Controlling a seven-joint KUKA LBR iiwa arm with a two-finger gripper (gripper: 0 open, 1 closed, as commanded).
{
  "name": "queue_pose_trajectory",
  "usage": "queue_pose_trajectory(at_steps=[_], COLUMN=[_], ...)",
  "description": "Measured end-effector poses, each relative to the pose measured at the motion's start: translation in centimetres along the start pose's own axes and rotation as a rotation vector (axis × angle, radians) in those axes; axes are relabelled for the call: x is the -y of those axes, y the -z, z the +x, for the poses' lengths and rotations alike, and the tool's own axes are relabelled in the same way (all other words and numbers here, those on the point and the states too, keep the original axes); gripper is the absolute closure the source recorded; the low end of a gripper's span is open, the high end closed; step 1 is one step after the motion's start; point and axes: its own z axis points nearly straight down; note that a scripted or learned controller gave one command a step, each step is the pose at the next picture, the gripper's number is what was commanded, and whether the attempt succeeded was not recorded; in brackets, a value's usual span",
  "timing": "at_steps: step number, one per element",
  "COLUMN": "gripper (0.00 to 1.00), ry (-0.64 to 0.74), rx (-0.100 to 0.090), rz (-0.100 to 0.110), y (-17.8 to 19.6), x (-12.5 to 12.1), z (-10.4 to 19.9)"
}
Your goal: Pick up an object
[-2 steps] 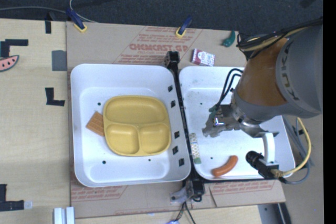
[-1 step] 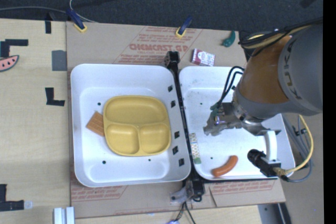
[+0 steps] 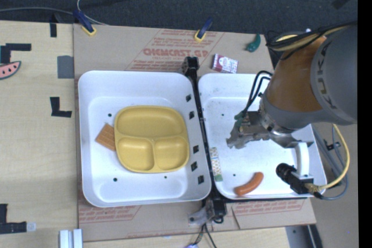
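Closest to the camera was the big grey arm (image 3: pixel 317 87), which reached over the right bin (image 3: pixel 224 93) from the right side. Its claw (image 3: pixel 239 137) hung over the middle of that bin, above bare white floor, and I saw nothing held in it. I could not tell if the claw was wide or narrow, because from above it looked like one dark lump. The job was to pick something up, and that was not yet done. I think the arm was at the step of going for a thing. The nearest thing to grab was the orange sausage (image 3: pixel 249 183). It lay flat near the bin's lower wall in the view, a little apart from the claw. The claw would need to slide over it, line up across its thin side and go down. The sausage was round, so it might roll or slip, and the wall close by left little room. A small packet (image 3: pixel 215 163) lay by the right bin's left wall. In the left bin (image 3: pixel 133 190) sat a yellow plate (image 3: pixel 152 137) with a brown cracker (image 3: pixel 107 136) poking out from under its left edge. Both were well apart from the claw.
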Motion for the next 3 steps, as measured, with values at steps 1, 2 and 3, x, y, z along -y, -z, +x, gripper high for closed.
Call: queue_pose_trajectory(at_steps=[1,2,3], gripper=[1.00,1.00,0.00], ry=[0.001,0.001,0.002], rx=[0.000,0.001,0.001], rz=[0.001,0.001,0.002], y=[0.93,1.88,1.87], x=[-0.04,-0.08,-0.08], z=[0.02,0.04,0.04])
